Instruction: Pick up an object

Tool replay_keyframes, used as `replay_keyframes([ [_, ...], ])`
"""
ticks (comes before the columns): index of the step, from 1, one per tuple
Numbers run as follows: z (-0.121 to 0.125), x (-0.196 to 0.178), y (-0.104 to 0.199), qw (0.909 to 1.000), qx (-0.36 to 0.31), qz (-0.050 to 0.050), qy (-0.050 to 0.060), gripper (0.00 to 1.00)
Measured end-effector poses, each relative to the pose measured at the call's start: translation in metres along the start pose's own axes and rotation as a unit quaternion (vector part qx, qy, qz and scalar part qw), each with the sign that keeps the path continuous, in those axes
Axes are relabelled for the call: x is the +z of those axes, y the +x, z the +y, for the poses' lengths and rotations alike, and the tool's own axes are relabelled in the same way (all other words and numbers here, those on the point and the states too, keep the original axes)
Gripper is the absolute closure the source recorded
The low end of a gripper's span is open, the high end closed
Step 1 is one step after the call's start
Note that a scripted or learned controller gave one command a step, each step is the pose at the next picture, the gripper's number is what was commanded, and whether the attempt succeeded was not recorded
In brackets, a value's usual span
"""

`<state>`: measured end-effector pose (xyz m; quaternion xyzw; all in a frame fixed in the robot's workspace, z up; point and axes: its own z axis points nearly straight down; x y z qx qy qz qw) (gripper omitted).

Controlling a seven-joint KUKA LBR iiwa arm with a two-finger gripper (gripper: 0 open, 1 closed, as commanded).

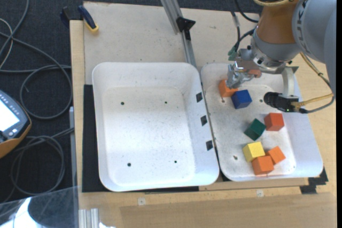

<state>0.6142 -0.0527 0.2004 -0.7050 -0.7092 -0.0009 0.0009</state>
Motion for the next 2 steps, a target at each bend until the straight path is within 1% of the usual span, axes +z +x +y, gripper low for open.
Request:
replay_keyframes([
  [1,0.012,-0.017,0.058,1.0,-0.001,0.0,-0.002,1.0],
  [2,0.023,-0.027,0.106,1.0,0.0,0.0,-0.001,1.0],
])
